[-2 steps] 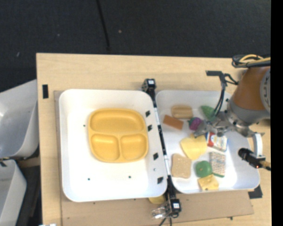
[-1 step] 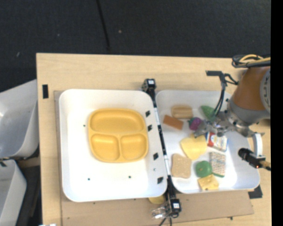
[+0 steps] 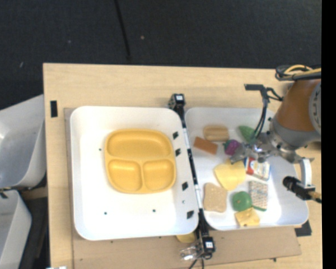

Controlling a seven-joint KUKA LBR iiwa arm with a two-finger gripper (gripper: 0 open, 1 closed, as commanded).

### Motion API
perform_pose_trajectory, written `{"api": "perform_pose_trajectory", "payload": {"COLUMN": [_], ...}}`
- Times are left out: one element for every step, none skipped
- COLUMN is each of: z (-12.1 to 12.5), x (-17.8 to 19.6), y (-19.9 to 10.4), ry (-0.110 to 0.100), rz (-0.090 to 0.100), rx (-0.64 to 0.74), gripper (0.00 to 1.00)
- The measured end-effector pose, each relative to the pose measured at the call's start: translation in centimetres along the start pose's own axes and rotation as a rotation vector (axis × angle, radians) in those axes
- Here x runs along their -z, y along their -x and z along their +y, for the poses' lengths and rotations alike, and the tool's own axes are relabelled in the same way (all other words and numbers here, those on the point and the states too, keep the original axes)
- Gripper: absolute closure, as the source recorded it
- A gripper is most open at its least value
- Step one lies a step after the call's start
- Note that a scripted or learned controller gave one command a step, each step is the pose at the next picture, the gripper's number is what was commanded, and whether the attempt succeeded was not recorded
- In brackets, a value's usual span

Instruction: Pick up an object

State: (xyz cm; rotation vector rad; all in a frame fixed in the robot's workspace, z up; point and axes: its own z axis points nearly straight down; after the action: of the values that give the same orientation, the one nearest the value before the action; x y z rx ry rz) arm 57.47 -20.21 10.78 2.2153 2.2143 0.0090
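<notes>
The right bin [image 3: 291,206] holds several small items. Among them are a tan bun [image 3: 215,132], a brown block [image 3: 205,145], a purple piece [image 3: 232,147], a green piece [image 3: 246,132] and a yellow wedge [image 3: 231,175]. A red-and-white packet [image 3: 258,168], a grey patterned pad [image 3: 259,195], a green ball [image 3: 241,200], a tan toast slice [image 3: 215,198] and a yellow chunk [image 3: 246,218] lie there too. My gripper [image 3: 256,150] hangs low over this bin, just right of the purple piece and above the packet. The arm's orange band [image 3: 298,108] rises behind it.
The left bin [image 3: 89,206] carries a yellow divided plate [image 3: 140,160]. A black clip strip [image 3: 187,161] runs along the seam between the bins. Black cables [image 3: 263,108] trail by the arm over the right bin's back edge. The wooden bench [image 3: 129,83] surrounds both bins.
</notes>
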Motion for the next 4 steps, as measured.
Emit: {"api": "perform_pose_trajectory", "payload": {"z": [0.0,-4.3,-4.0,-7.1], "x": [0.0,0.0,1.2,4.7], "y": [0.0,0.8,0.9,-3.4], "ry": [0.000,0.007,0.011,-0.008], "rz": [0.000,-0.006,-0.007,0.004], "rx": [0.000,0.001,-0.005,0.005], "gripper": [0.00,0.00,1.00,1.00]}}
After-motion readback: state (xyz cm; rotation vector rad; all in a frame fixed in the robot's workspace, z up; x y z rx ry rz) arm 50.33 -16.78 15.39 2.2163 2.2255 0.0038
